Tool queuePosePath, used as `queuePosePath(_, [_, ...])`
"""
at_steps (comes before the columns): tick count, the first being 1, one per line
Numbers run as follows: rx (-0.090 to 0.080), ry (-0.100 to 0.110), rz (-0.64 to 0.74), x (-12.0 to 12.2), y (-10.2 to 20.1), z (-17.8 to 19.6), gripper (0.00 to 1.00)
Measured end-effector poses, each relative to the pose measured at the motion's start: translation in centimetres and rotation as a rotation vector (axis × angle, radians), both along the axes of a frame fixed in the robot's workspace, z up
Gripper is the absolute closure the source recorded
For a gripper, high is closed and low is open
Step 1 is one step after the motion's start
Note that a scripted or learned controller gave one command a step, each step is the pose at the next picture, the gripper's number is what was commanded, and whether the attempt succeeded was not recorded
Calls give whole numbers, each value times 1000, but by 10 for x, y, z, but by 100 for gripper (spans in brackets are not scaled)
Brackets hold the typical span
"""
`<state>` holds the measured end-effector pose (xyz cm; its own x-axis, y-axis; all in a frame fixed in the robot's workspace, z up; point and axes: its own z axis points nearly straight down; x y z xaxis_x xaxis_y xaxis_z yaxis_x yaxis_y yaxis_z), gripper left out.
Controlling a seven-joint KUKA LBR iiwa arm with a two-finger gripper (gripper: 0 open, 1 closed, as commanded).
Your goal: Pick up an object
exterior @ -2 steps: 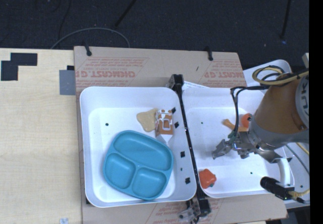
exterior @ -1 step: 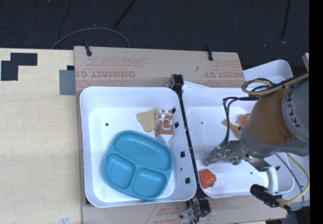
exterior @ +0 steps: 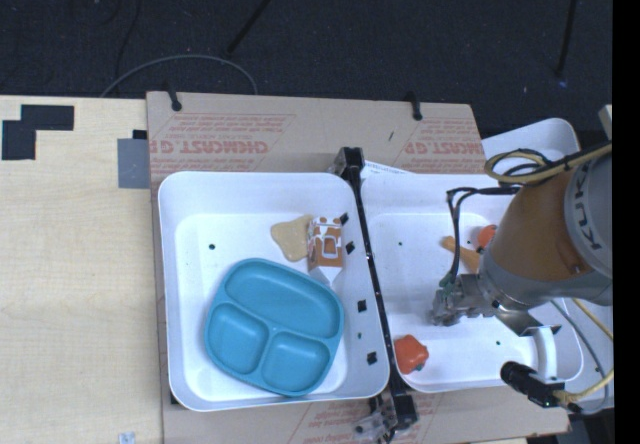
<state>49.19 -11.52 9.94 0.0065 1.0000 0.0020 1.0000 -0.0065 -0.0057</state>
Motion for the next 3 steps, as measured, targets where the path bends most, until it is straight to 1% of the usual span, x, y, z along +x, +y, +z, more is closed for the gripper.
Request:
queuePosePath(1, [-2,-7,8,5,-3,61,100])
queuePosePath(2, [-2,-8,8,7,-4,124,100])
queuePosePath(3, [-1,-4,7,7,-5,130,100])
